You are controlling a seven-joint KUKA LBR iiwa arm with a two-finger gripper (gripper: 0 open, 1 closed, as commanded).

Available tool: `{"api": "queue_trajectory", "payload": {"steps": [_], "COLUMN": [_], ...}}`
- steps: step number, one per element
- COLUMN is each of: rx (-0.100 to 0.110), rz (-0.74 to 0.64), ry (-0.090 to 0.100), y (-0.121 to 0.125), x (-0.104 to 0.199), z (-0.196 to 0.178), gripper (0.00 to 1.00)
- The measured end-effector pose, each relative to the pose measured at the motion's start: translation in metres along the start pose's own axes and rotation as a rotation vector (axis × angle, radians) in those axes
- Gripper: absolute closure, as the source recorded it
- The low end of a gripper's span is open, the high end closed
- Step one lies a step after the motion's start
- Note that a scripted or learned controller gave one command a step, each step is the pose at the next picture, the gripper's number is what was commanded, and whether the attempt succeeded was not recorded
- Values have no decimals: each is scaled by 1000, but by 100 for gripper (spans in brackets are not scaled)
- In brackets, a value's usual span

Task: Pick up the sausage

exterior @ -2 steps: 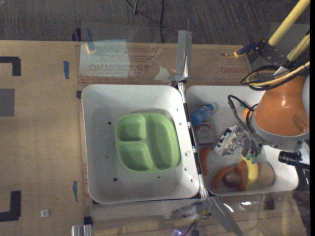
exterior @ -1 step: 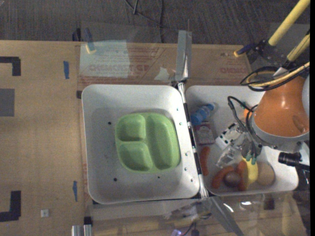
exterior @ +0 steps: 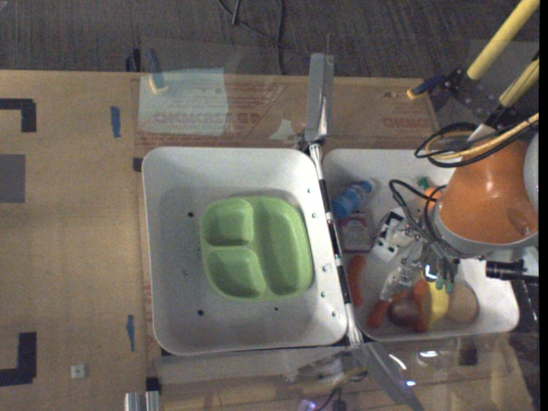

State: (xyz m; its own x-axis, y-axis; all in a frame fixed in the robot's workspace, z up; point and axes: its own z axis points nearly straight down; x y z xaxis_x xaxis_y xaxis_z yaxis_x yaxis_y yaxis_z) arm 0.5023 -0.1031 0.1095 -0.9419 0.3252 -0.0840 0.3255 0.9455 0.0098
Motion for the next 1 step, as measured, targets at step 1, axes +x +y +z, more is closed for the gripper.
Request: {"api": "queue_trajectory", "payload": {"steps": [1], "rx": [2], "rz": [-109], "ry": [3], "y": [1], "x": [1], "z": [0], "gripper": [0]}}
